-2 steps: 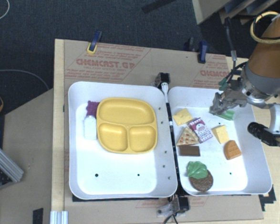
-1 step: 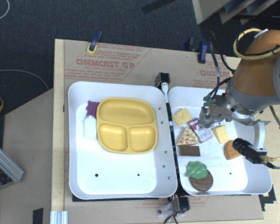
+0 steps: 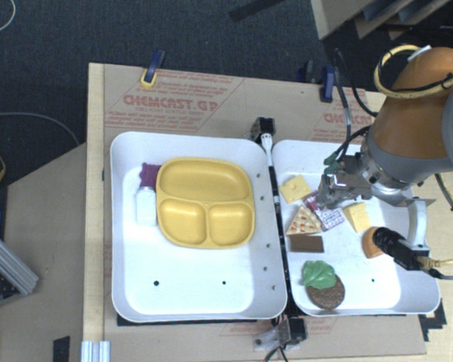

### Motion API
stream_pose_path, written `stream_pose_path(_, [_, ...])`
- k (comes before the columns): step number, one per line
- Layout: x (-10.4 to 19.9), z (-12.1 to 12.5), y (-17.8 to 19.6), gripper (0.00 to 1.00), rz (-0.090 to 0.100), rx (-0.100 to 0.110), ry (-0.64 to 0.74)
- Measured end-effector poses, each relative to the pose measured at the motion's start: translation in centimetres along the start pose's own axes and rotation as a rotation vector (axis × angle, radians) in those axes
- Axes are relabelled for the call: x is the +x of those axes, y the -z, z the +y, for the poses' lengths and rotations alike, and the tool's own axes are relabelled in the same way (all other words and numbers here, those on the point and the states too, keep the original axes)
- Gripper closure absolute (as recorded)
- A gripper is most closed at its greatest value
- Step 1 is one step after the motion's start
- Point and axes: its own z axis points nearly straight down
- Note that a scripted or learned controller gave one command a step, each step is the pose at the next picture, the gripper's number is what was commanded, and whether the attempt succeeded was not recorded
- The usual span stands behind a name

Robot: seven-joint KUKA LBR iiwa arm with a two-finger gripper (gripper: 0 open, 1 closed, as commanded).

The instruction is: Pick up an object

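My gripper (image 3: 328,196) hangs low over the middle of the right bin (image 3: 404,293). Directly under it lies a small purple-and-white checkered packet (image 3: 331,218), partly on a toy pizza slice (image 3: 304,220). A pale yellow cheese wedge (image 3: 294,188) lies to the gripper's left and a yellow cheese block (image 3: 358,216) to its right. Below the pizza sits a flat brown chocolate piece (image 3: 306,243). Nearer the front, a green leafy piece (image 3: 319,273) rests on a round brown cookie (image 3: 328,294). An orange-brown roll (image 3: 371,242) lies at the right.
The left bin (image 3: 196,290) holds a yellow divided plate (image 3: 206,202), with a purple item (image 3: 149,175) and a white item (image 3: 145,206) at the plate's left edge. The arm's orange band (image 3: 422,97) looms over the right bin's back corner.
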Motion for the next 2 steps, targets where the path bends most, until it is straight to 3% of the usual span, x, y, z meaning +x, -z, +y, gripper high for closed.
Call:
stream_pose_path(1, [-1.1,0.1,-2.0,1.00,-0.001,0.002,-0.004])
stream_pose_path(2, [-0.8,0.4,0.0,1.00,-0.003,-0.007,-0.001])
